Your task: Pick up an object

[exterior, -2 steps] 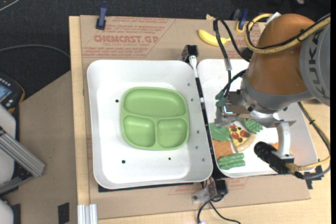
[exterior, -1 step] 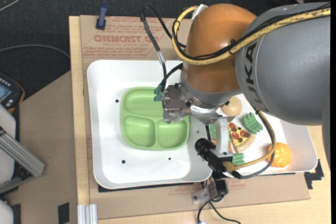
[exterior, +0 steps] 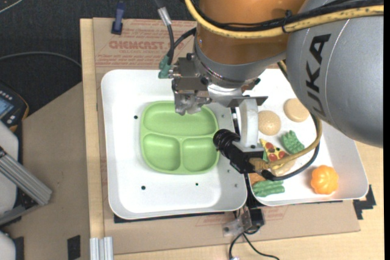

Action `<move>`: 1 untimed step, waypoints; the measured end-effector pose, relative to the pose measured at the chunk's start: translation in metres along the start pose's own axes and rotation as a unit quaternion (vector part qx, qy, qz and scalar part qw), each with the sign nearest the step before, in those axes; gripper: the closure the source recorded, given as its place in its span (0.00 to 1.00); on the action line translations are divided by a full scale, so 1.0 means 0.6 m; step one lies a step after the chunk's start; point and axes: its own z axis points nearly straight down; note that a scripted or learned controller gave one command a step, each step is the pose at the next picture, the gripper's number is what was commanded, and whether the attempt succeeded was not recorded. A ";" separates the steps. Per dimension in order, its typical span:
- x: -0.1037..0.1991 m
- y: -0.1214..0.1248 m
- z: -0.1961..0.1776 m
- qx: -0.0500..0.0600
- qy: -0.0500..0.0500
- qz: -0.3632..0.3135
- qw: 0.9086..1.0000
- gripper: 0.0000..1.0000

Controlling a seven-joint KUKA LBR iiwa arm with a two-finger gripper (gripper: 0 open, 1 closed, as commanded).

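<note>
**Q:** Landmark for this plate?

**A:** Green divided tray (exterior: 164, 149), three hollows, lying flat in the left bin (exterior: 122, 131).

**Q:** Position of the gripper?

**A:** Gripper (exterior: 187, 105) at the tray's far rim, over the edge of the long far hollow. Possibly touching the rim, though hard to judge from this slant. Open or closed: cannot tell, tip masked by wrist hardware.

**Q:** And the arm?

**A:** Arm (exterior: 262, 3), orange band and grey casing, above and to the right of the tray, hiding the far part of the right bin (exterior: 356, 182).

**Q:** Objects available for picking?

**A:** Apart from the tray itself, all to the right of it, in the right bin:
- pale round disc (exterior: 269, 123), level with the tray's far half
- second pale disc (exterior: 297, 110), just beyond the first
- green knobbly piece (exterior: 292, 142), near the discs
- pizza slice toy (exterior: 275, 152), level with the tray's near hollows
- green pod (exterior: 268, 189), past the tray's near-right corner
- orange pumpkin (exterior: 323, 179), farthest right of the tray, well apart from it

**Q:** Under both bins?

**A:** Printed cardboard sheet (exterior: 140, 42), visible beyond the tray's far side
</note>
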 end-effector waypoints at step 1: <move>-0.006 -0.001 -0.006 0.005 -0.004 0.003 1.000 1.00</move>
